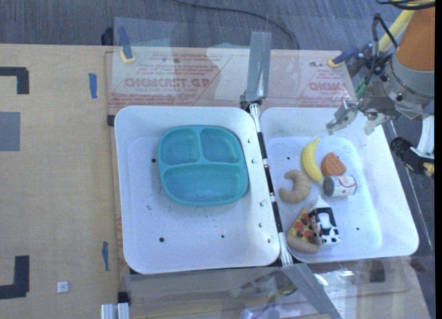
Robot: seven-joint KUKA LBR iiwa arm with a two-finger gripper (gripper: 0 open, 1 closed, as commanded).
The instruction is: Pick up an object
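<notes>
Faint mirrored red lettering, clear panel (173, 76), unreadable

Right bin (387, 193): toys clustered mid-left, right half left open for approach. Left bin (135, 242): centre taken by plate (203, 164), margins free.

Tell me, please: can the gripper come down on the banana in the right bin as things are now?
Probably yes. The gripper hangs above the right bin's far edge, and the banana lies close by with its top uncovered. The orange item lies right beside it, which may crowd one finger.
</notes>
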